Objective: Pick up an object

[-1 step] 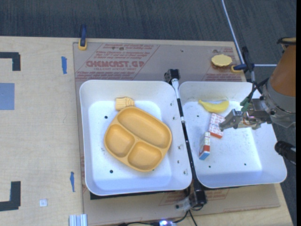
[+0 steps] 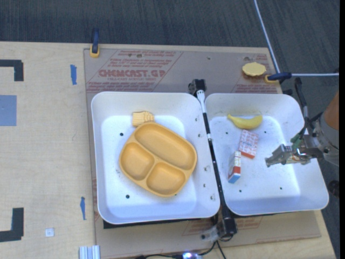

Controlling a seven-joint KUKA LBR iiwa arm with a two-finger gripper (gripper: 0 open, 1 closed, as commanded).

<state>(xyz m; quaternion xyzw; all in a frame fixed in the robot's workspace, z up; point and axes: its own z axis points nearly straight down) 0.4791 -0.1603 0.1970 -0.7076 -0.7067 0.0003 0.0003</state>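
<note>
Over your right bin [image 2: 310, 198], the hand [image 2: 274, 159] hangs open and holds nothing, near the banana [image 2: 245, 121].

Divided plate [image 2: 157, 159] in left bin [image 2: 102, 144]

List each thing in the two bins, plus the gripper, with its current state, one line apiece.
divided yellow plate: flat in the left bin, compartments bare.
small yellow piece: at the plate's upper rim.
banana: lying in the right bin, untouched.
patterned box: lying flat below the banana.
small carton: on its side.
gripper: low in the right bin, nothing between its fingers.
</note>
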